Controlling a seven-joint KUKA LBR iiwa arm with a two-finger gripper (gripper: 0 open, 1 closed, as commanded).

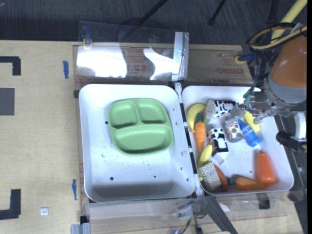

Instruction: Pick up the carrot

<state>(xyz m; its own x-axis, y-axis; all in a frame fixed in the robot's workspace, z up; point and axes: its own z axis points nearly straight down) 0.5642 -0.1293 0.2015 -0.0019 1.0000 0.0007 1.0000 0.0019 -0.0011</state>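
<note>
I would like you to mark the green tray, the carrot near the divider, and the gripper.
green tray (pixel 141 126), camera view, on its front compartment.
carrot (pixel 200 136), camera view, on the middle of its orange body.
gripper (pixel 243 112), camera view, midway between its fingertips.

Bright, slightly soft overhead light, harsh glare on the clear panel (pixel 127 57).
</note>
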